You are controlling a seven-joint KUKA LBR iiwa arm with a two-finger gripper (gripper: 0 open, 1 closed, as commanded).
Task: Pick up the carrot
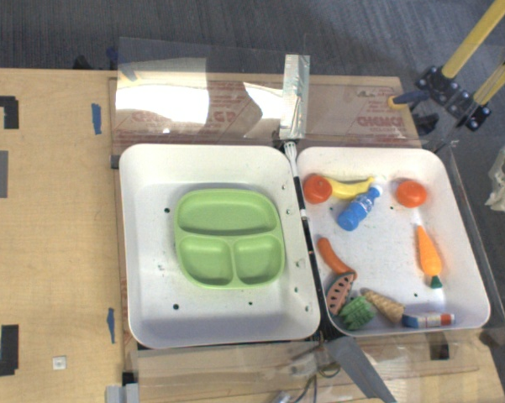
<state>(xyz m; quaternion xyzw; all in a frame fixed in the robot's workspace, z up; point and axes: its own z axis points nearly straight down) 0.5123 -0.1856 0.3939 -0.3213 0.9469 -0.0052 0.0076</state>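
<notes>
The carrot (428, 253) lies in the right bin (378, 235), near its right wall. It is orange, slim and almost upright in the view, with its small green end pointing toward the front edge. It lies apart from the other items, with bare bin floor on its left.
Sharing the right bin are an orange ball (412, 193), a banana (351, 186), a blue bottle (357, 210), a red sausage (336, 257), a watermelon slice (340, 290), broccoli (357, 311) and a marker (427, 318). The left bin (143, 225) holds a green divided plate (230, 237).
</notes>
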